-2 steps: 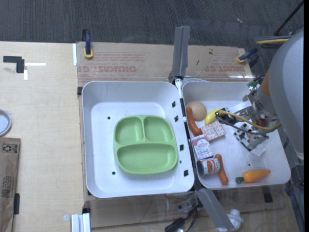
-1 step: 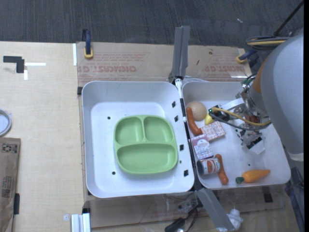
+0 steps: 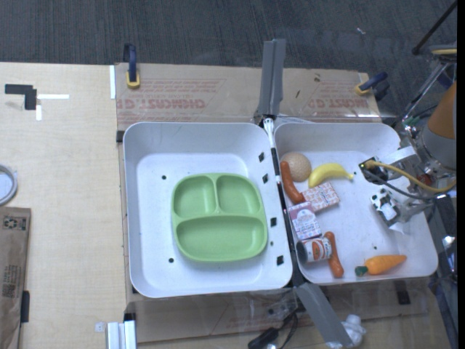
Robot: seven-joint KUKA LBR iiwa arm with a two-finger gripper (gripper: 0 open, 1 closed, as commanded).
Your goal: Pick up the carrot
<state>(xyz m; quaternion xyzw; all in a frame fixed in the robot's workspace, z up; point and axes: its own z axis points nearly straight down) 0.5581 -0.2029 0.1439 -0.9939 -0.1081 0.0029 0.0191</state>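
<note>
The carrot [image 3: 385,264], orange with a small green top at its left end, lies on its side near the front right corner of the right bin [image 3: 349,142]. My gripper [image 3: 389,212] hangs over the right side of that bin, a short way behind the carrot and not touching it. It is open, with nothing between its fingers [image 3: 382,203]. A yellow cable loops beside the wrist.
Along the right bin's left side lie a banana [image 3: 330,173], a brown ball [image 3: 296,163], a red sausage [image 3: 291,183], two pink-and-white boxes [image 3: 323,196], a can [image 3: 314,250] and another sausage [image 3: 335,257]. The left bin [image 3: 145,195] holds a green divided plate [image 3: 178,220].
</note>
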